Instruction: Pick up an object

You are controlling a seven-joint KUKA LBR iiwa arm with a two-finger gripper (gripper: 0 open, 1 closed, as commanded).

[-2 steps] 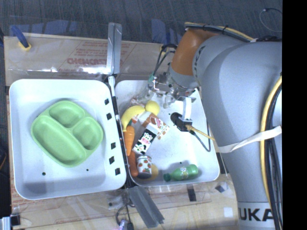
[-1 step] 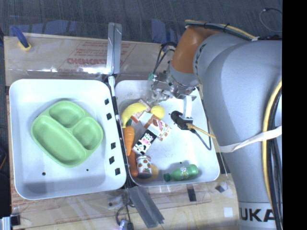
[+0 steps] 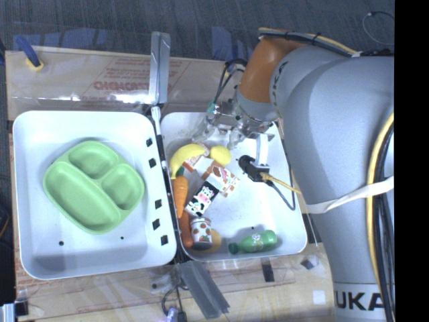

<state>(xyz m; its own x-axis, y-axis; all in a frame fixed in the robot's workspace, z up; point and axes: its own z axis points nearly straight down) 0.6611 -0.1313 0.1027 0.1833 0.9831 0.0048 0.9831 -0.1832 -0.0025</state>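
Observation:
My gripper (image 3: pixel 220 134) hangs low over the far end of the right bin (image 3: pixel 285 210), just above a yellow lemon (image 3: pixel 220 155) and a banana (image 3: pixel 186 156). Below them lie a brown-and-white carton (image 3: pixel 221 178), a black-and-white cow-print carton (image 3: pixel 200 200), an orange carrot (image 3: pixel 181 203) along the bin's left wall, a small can (image 3: pixel 201 233) and a green bottle (image 3: pixel 253 242). The wrist hides the fingertips, and I see nothing held between them.
The left bin (image 3: pixel 40 247) holds a green divided plate (image 3: pixel 94 184). A metal divider post (image 3: pixel 159 66) stands at the far end between the bins. The grey arm covers the right side of the right bin.

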